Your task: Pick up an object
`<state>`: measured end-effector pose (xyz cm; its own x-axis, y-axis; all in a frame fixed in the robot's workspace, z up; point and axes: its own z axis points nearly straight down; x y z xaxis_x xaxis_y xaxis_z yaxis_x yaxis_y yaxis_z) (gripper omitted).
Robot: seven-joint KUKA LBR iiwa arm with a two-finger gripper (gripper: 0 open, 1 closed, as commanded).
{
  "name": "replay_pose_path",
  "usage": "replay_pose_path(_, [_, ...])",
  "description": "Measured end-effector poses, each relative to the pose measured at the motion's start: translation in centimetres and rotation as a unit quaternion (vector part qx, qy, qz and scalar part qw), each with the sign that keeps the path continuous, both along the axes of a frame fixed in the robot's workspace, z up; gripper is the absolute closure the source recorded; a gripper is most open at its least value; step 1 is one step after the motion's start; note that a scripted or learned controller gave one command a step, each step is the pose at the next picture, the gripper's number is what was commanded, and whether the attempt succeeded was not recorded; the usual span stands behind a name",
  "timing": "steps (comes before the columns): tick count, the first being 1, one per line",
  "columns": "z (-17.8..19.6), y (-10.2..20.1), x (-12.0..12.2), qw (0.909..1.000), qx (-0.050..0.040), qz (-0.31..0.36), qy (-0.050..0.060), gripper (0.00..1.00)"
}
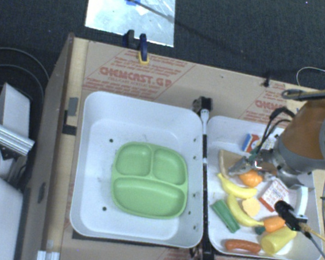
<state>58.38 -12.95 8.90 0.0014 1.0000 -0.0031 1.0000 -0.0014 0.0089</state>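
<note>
Two yellow bananas [239, 199] lie curved beneath the hand [254, 167]; its grip state I cannot tell.

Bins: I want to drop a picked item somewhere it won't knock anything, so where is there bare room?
The left bin has bare white floor all round the green divided plate, widest along its far side. The plate's compartments are bare too. The right bin is crowded: bananas, sausage and other toys fill it beneath the gripper; bare floor remains near its far-left corner.

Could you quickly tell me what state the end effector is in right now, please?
End effector: low in the right bin beside an orange toy; open or closed cannot be told.
</note>
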Motion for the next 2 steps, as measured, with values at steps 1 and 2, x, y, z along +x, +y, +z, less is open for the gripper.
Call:
replay_pose_path(1, [0.9,0.1,0.0,1.0000,0.0012,0.001,0.002,1.00])
replay_pose_path(2, [10.1,7.0,-1.3,1.0000,0.0025,0.006,0.000,1.00])
